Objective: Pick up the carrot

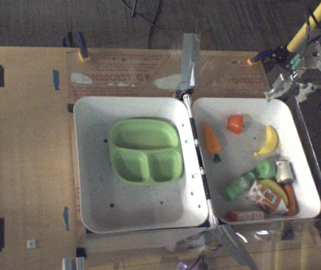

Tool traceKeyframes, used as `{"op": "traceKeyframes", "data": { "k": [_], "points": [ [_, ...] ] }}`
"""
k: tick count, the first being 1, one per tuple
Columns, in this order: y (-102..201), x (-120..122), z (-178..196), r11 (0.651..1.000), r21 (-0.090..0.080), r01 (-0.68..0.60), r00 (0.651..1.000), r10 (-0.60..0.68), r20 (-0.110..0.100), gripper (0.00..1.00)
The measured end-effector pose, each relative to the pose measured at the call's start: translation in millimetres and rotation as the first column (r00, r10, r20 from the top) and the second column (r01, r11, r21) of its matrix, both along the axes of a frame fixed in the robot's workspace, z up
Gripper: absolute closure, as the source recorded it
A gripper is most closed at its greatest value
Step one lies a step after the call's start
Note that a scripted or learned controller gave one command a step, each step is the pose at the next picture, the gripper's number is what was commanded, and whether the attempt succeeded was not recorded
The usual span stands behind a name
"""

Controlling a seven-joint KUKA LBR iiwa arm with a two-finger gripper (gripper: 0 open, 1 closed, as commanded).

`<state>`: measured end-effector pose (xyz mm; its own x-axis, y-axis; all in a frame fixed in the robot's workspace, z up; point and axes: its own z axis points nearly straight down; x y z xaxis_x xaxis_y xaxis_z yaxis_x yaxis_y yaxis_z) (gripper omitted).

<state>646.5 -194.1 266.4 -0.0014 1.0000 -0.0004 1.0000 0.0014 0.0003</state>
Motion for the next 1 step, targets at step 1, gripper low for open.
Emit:
{"op": "traceKeyframes", "data": {
  "k": [1],
  "points": [
    [0.4, 1.2, 11.5, 1.0, -0.003, -0.002, 1.0, 0.002, 0.004, 1.0]
  ]
}}
